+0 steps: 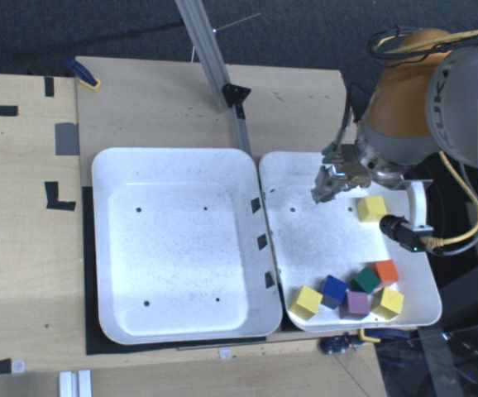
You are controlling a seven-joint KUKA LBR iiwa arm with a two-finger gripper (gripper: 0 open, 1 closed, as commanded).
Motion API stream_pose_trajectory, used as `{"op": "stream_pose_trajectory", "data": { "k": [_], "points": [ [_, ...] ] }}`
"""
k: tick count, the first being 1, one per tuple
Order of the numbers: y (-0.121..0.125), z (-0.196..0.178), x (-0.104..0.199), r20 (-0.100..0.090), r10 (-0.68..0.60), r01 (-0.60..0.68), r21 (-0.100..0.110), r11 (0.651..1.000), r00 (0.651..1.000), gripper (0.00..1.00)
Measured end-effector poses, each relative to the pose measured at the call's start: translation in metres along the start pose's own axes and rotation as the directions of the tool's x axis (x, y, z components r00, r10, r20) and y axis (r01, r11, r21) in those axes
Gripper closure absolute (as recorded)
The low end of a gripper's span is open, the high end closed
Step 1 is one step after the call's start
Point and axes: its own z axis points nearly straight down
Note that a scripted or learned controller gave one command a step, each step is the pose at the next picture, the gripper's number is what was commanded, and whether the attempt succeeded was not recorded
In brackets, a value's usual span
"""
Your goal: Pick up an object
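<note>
1. Bench [156, 106]: a pale wooden top, seen from above at a slant, with black tape marks and a grey patch toward its left side. Dark floor lies beyond its far edge.
2. Near edge: a small blue clamp [342, 343] sits just below the right bin's near rim.
3. Right bin [293, 238]: a shallow white tray with dark speckling. Five blocks cluster along its near wall: from left to right, a yellow block [307, 301], a blue block [334, 290], a purple block [356, 303], a green block [366, 280] and a second yellow block [390, 303]. An orange block [385, 270] touches the green one on its far right side.
4. Lone block [371, 208]: yellow, well apart from the cluster, in the far right part of the same bin.
5. Left bin [173, 238]: the same white tray, touching the right bin along a shared rim with black clips.
6. Gripper [330, 184]: over the far part of the right bin, just left of the lone block, pointing down and left. Whether its fingers are apart or together cannot be told; no block shows between them.
7. Arm [421, 98]: grey, with an orange band, entering from the right, cables looping beside it.
8. Far side: a grey metal pole [210, 40] rises from a black bracket behind the bins; a blue and yellow item [82, 73] lies at the bench's far left corner.
</note>
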Motion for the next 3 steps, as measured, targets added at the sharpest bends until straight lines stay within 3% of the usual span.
{"op": "stream_pose_trajectory", "data": {
  "k": [2,3],
  "points": [
    [0.058,0.007,0.092,0.0,0.0,0.0,-0.001,1.0,1.0,1.0],
    [0.071,0.008,0.136,0.0,0.001,-0.001,-0.001,1.0,1.0,1.0]
  ]
}}
